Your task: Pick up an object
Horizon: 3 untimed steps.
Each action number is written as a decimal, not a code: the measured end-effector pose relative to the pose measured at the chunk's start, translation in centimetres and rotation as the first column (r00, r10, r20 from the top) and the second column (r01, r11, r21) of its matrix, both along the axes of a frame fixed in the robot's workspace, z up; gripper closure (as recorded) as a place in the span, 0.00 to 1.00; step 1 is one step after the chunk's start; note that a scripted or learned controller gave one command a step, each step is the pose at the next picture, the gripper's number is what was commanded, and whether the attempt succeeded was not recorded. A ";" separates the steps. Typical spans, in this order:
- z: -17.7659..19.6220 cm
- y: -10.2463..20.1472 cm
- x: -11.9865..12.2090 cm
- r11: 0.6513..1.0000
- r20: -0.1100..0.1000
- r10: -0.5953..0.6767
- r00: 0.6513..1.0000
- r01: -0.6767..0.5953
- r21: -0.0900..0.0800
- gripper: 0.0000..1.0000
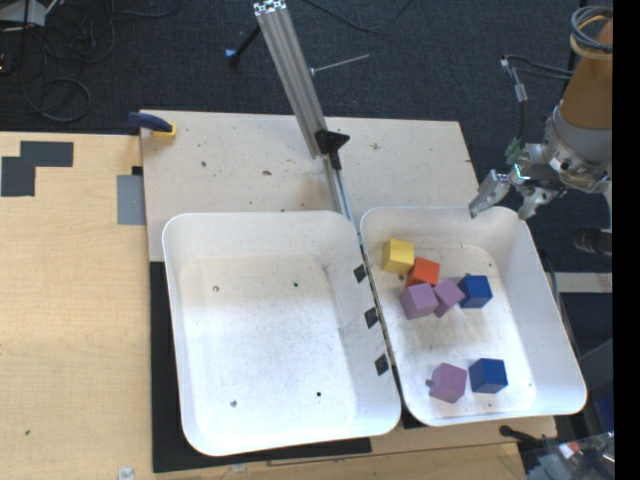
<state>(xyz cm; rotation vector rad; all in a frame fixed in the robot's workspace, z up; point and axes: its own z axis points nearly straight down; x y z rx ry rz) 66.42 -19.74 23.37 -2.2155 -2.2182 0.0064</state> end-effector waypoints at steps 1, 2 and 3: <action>0.3 0.0 0.1 1.000 0.004 0.003 1.000 -0.003 -0.002 0.00; -6.1 -0.3 -0.1 1.000 -0.001 -0.002 1.000 0.002 0.000 0.00; -10.8 0.4 -0.3 1.000 0.000 0.001 1.000 -0.001 0.000 0.00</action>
